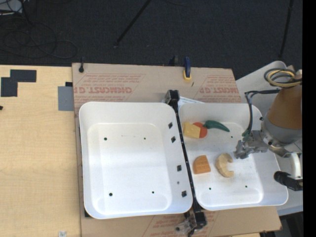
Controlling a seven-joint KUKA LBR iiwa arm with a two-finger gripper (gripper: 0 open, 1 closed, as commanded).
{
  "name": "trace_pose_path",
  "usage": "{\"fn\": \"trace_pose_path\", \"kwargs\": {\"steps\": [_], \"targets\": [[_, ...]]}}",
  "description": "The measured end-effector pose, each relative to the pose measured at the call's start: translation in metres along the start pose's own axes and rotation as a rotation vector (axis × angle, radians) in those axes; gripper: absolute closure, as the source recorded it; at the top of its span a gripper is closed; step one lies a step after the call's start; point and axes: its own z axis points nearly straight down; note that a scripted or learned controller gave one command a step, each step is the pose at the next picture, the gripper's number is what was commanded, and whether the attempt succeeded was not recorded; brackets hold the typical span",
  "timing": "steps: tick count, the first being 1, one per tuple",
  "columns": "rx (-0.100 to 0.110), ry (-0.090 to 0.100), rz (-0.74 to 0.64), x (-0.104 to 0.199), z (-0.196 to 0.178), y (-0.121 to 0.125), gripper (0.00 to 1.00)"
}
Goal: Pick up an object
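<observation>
A: Any writing you can read?

B: Red print runs across the cardboard sheet [123,85] under the bins, upside down from this angle. It looks like a brand name repeated in two places along the far edge, but I can't make out the letters with any confidence. More red print peeks out at the near edge, below the bins.

A: What sits in the bins?

B: The left bin [129,159] has only small dark dots on its floor. The right bin [232,196] holds four things: a yellow block with a red-orange piece [195,130] touching it, a green curved piece like a pepper [217,126] just beside that, an orange-brown block [201,165] nearer the camera, and a pale tan curved piece [224,165] just right of the block.

A: And the hand?

B: The hand [245,148] is low over the right bin, near its right side, above and to the right of the tan piece and apart from it. I cannot tell how far it is open; nothing shows between its parts.

A: Anything in the way?

B: The black divider clips [178,152] run between the bins, a blue and yellow clamp [187,68] grips the far edge of the cardboard, and cables [279,75] coil by the arm above the bench [34,152].
</observation>
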Motion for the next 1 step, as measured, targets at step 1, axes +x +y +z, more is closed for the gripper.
{"fn": "trace_pose_path", "kwargs": {"steps": [1], "targets": [[-0.016,-0.003,0.002,-0.0142,0.0321,-0.0731,1.00]]}}
